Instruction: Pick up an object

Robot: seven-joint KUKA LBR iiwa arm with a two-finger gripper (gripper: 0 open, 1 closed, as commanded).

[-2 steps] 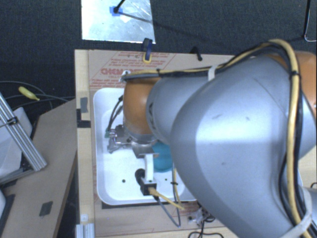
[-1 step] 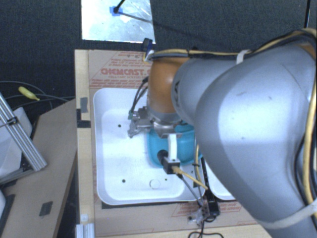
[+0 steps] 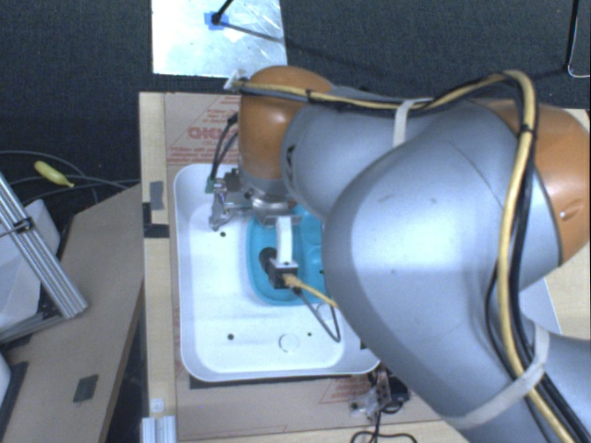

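A blue oval object [image 3: 261,284] lies in the middle of the left white bin [image 3: 197,335]. My gripper [image 3: 268,224] hangs straight over its far end, close to it or touching it. The orange band and grey wrist hide the gripper's tip from above. Part of the blue object is covered by the arm on its right side. I see nothing lifted off the bin floor.
The big grey arm covers the right half of the view, including the other bin. A brown cardboard sheet [image 3: 189,127] lies under the bin. An aluminium frame [image 3: 37,257] stands at the left. A shiny sheet [image 3: 217,26] lies at the back.
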